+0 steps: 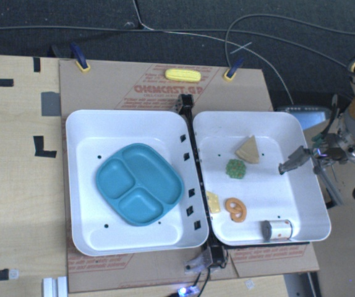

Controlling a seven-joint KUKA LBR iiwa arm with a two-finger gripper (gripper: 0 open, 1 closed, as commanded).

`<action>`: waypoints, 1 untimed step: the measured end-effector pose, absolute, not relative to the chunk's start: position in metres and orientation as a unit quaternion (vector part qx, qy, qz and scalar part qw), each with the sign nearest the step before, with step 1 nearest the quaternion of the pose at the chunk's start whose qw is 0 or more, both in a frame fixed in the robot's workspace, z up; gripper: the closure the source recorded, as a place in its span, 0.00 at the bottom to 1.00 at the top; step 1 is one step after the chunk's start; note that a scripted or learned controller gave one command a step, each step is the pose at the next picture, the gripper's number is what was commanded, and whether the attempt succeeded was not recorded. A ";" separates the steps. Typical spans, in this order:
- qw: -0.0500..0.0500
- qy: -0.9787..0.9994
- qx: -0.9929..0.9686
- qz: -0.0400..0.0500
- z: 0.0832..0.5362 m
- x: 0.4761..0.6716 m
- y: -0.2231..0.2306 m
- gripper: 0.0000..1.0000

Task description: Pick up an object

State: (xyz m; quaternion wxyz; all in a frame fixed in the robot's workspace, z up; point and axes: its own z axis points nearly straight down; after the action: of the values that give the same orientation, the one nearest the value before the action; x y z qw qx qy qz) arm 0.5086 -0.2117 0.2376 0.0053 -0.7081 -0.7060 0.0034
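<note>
The right bin (301,129) holds a tan wedge (248,149), a green broccoli-like piece (235,169), a brown pretzel (235,209), a small yellow piece (212,201) by the left wall, and a grey-and-white cylinder (277,229) lying at the front. My gripper (296,160) hangs over the bin's right rim, to the right of the wedge and the green piece and apart from both. Nothing shows in its grip.
The left bin (78,129) holds a blue divided plate (140,183). A yellow corn cob (182,75) lies on the cardboard behind the bins, between two blue-and-yellow clamps (79,59). Cables run across the dark floor at the back.
</note>
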 end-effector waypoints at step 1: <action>0.000 -0.707 -0.707 0.000 0.243 0.511 -0.211 0.00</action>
State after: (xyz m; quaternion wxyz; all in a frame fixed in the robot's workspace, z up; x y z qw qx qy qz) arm 0.5112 -0.2112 0.2434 0.0004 -0.7068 -0.7074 0.0005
